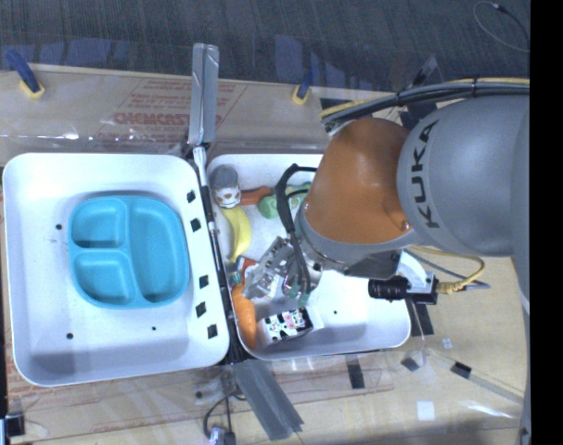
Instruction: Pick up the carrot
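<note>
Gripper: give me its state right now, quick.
Gripper: low in the right bin, just beside the carrot; open or shut cannot be told, and nothing is seen held.

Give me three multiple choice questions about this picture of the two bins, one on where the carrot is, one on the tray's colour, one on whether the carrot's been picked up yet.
1. Where does the carrot lie?
A. In the left bin
B. In the right bin, near its lower left corner
C. On the bench outside the bins

2. What colour is the divided tray in the left bin?
A. Blue
B. Red
C. Green

3. How is the carrot now?
A. Lifted clear of the bin
B. Resting on the divided tray
C. Lying in the bin, beside the gripper

Answers: 1 B, the carrot sits by the wall between the bins, on the right bin's side. 2 A, the tray is plainly light blue. 3 C, the carrot rests on the bin floor, below and left of the gripper.
</note>
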### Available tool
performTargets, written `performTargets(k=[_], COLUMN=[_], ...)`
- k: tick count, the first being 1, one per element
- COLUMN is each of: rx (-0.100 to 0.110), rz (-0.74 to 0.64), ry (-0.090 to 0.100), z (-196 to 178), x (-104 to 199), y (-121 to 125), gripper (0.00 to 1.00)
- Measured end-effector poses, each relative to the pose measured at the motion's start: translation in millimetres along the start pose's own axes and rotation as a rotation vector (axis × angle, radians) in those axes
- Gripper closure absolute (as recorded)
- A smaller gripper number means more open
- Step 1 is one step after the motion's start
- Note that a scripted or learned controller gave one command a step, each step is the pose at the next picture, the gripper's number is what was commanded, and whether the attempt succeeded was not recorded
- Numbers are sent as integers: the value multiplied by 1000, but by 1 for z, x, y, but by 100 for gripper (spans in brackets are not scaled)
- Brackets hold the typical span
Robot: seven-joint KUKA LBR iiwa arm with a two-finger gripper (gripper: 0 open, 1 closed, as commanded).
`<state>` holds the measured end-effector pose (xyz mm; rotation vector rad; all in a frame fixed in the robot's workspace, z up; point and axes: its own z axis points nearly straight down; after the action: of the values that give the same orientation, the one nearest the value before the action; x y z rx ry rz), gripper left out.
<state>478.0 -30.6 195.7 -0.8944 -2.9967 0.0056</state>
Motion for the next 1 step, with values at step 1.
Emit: performTargets(k=[1], rx=[-4], rz=[-446], ry=[-12], z=[-16], x=[-16], y=[-26], gripper=[100])
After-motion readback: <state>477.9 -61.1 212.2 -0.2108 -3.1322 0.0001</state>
